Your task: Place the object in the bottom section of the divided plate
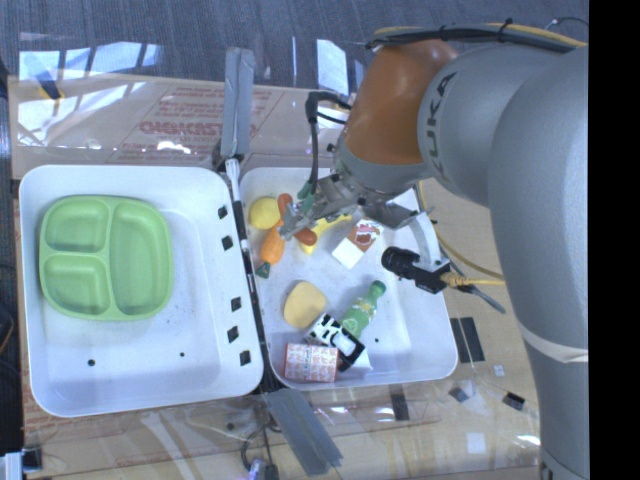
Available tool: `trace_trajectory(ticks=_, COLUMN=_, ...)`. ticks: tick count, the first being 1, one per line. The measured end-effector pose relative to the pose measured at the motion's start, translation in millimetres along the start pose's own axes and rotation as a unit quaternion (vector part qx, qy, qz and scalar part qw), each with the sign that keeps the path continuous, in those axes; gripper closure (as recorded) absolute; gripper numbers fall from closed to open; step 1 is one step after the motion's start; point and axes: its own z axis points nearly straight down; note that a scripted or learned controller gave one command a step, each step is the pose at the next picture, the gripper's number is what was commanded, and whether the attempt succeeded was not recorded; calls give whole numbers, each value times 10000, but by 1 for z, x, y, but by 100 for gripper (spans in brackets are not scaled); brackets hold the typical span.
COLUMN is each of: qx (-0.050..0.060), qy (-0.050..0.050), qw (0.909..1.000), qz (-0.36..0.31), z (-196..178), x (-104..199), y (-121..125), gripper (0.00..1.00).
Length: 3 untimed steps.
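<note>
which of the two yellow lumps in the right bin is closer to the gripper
The upper yellow lump, at the bin's top left beside the carrot. It lies just left of the gripper; the other lump sits lower, near the green bottle.

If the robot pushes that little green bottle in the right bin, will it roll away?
Probably a bit. The green bottle lies on its side and looks round, so a sideways nudge could roll it. It looks like light plastic, so it should slide easily on the bin's smooth white floor. The black-and-white item sits right beside it and might stop it.
</note>
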Motion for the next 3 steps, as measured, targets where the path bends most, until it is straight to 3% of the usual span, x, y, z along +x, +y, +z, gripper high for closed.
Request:
trace_trajectory(ticks=1, qx=12, qy=2, qw=9998, qz=-198, z=27, x=66, y=38, gripper=100)
trace_trajectory(ticks=2, qx=2, qy=-7, qw=9996, qz=269, z=26, x=104, y=105, gripper=100)
trace_trajectory(ticks=3, qx=3, qy=-6, qw=9996, qz=267, z=26, x=105, y=105, gripper=0)
